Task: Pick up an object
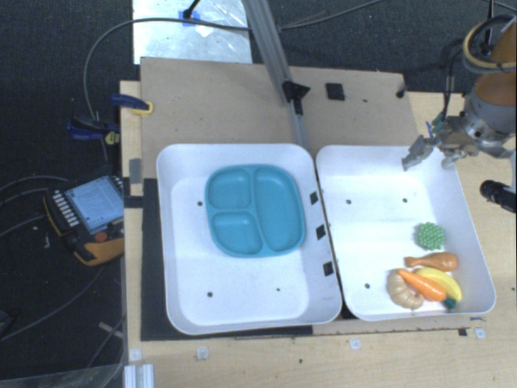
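The arm reaches in from the right, its orange band near the frame's edge, and the gripper (430,155) hangs over the far rim of the right bin (380,217). Its two fingers are spread apart with nothing between them.

Well in front of the jaws, in that bin's near right corner, lie a green ball (430,235), a toy drumstick (433,261), a carrot (422,284), a banana (443,282) and a tan piece (401,291), clustered and partly overlapping. Far to the jaws' left, the left bin (186,297) holds a blue divided plate (254,209). Both bins rest on a brown bench (210,95) above dark carpet. The arm's upper part is cut off.
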{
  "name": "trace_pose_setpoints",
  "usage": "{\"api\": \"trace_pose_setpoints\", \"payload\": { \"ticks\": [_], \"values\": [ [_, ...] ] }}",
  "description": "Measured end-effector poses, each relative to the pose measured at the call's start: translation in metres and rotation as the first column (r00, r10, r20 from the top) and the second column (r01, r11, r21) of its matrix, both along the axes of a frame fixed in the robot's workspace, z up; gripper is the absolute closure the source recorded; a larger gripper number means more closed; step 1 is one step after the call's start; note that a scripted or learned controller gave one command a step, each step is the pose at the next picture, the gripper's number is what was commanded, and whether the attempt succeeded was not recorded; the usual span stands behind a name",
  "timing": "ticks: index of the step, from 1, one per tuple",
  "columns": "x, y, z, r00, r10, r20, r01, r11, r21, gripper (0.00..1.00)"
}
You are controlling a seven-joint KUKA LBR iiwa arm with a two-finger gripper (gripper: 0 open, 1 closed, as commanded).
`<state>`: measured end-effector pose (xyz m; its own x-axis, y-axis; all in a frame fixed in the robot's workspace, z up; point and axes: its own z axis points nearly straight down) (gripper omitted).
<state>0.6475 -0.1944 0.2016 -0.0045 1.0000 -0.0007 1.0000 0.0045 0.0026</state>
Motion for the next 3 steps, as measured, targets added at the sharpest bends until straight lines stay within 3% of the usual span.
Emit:
{"api": "trace_pose_setpoints", "payload": {
  "ticks": [2, 3],
  "values": [
    [0.009, -0.003, -0.111, 1.0, -0.002, -0.005, 0.002, 1.0, 0.0, 0.0],
    [0.01, -0.003, -0.116, 1.0, 0.001, -0.001, -0.001, 1.0, -0.001, 0.0]
  ]
}}
